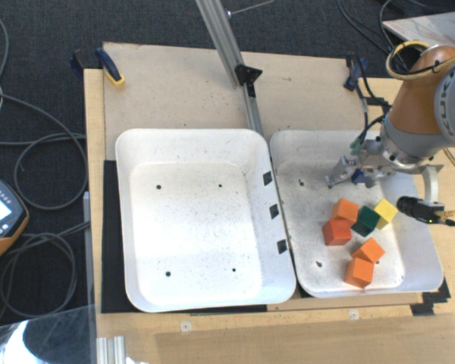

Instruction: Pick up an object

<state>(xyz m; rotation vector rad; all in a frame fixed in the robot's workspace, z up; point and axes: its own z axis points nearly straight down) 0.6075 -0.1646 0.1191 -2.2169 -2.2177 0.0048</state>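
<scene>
Several small blocks lie clustered in the right bin: an orange block, a red-orange block, a dark green block, a yellow block, and two more orange blocks nearer the front. My gripper hangs low over the back part of the right bin, just behind the cluster and apart from it. Nothing shows in its grasp. The orange-banded arm reaches in from the right.
The left bin sits beside the right one, with a raised divider edge between them. A slanted metal pole rises behind the bins. Cables lie on the floor at left.
</scene>
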